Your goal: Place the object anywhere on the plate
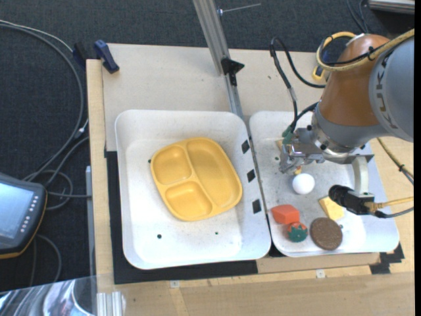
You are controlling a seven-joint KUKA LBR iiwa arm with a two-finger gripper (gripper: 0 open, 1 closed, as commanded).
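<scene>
Gripper: you have the gripper (294, 164) low over the right bin (380, 239), in the far half of it toward the wall it shares with the left bin. Its fingers point down at the bin floor, and from this slant you cannot tell how wide they stand. Nothing shows between them.

Nearest object: the white ball (303, 184) lies just on the near side of the fingertips, a little toward the bin's right wall. Judging by that closeness, you should treat it as the likely pick.

Key relation: the ball sits below and just off the gripper's line, not under it. It is round, so no long axis constrains your wrist angle.

Other objects: the red block (285, 213), the green and red toy (297, 232), the brown disc (325, 233) and the yellow wedge (331, 208) crowd the near edge of the same bin, all nearer you than the ball.

Plate: the yellow plate (195, 178) rests in the middle of the left bin (131, 176), three compartments up, with nothing on it.

Travel: once you hold something, lift it clear over the shared wall and carry it left.

Risk: a ball may roll off if a finger nudges it.
</scene>
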